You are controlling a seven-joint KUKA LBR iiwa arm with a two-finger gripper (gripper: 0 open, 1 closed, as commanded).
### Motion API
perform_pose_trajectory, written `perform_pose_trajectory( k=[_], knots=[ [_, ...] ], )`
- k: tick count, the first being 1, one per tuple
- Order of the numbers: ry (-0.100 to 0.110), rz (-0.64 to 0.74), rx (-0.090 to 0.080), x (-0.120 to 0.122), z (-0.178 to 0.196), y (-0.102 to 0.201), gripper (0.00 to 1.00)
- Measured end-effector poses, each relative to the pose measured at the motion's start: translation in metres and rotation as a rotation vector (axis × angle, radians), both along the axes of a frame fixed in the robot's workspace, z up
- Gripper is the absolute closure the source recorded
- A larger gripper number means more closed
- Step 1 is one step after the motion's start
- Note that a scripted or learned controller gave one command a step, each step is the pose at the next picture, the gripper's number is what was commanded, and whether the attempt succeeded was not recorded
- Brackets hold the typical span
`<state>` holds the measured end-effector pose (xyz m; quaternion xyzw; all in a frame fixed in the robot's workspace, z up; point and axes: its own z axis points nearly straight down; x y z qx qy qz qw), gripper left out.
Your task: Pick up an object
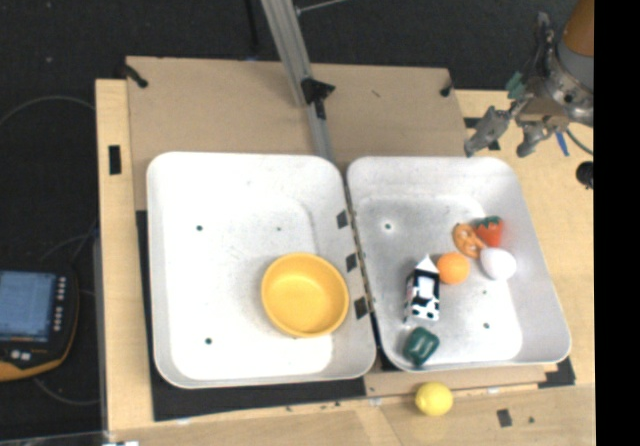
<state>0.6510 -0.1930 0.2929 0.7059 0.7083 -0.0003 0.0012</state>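
My gripper (pixel 507 138) hangs at the upper right, above the bench just beyond the far edge of the right bin (pixel 420 189). Its two fingers are spread apart with nothing between them. In the right bin lie a black-and-white milk carton (pixel 424 294), an orange ball (pixel 453 269), a white egg (pixel 497 263), a red strawberry-like toy (pixel 489 230), an orange pretzel-like toy (pixel 465 237) and a dark green piece (pixel 421 345). A yellow bowl (pixel 304 294) sits in the left bin (pixel 210 214).
A yellow lemon (pixel 433 399) rests on the bench in front of the right bin. A metal pole (pixel 283 24) slants up from the bins' far side. A handheld pendant (pixel 35 319) lies at the far left.
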Motion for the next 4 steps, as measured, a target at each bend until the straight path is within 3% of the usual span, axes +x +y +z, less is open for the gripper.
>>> perform_pose_trajectory(
  k=[1, 4],
  knots=[
    [0.001, 0.000, -0.002, 0.000, 0.000, -0.001, 0.00],
    [0.005, -0.005, 0.001, -0.017, -0.151, 0.004, 0.00]
  ],
)
